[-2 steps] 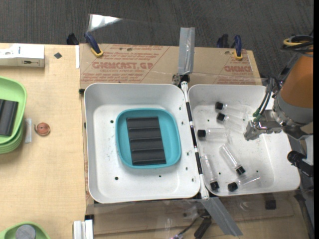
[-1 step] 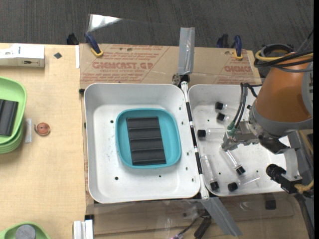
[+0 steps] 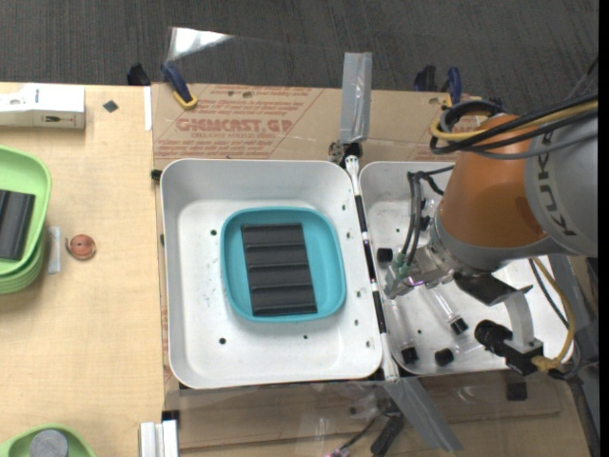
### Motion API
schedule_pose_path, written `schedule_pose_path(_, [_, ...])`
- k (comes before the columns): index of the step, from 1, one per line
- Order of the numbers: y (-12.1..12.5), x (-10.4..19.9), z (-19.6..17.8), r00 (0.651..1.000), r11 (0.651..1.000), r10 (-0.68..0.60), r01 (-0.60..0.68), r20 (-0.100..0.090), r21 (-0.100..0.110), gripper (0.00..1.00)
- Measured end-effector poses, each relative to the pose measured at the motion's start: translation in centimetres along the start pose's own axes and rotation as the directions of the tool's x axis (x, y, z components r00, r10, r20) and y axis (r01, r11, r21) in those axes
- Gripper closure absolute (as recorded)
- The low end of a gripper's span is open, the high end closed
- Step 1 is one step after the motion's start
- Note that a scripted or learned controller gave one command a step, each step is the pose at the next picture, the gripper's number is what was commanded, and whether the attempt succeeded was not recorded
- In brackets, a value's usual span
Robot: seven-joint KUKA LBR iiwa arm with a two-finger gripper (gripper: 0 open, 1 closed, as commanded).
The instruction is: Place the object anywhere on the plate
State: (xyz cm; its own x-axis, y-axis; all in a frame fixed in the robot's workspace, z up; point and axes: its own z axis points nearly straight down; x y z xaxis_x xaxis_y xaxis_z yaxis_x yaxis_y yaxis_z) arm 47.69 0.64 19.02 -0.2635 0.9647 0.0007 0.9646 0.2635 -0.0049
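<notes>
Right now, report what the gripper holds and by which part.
Cannot be told. The arm hangs over the right bin and covers its own fingers; the dark ridged block lies on the teal plate in the left bin.

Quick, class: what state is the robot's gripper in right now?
Gripper: over the right bin; open or shut cannot be told.
</notes>
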Motion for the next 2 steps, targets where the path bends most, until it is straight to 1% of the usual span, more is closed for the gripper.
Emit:
schedule_pose_path(1, [0.0,0.0,0.0,1.000,1.000,0.000,0.000,0.000,0.000,0.00])
schedule_pose_path(2, [1.6,4.3,0.0,1.000,1.000,0.012,-0.012,0.002,-0.002,0.00])
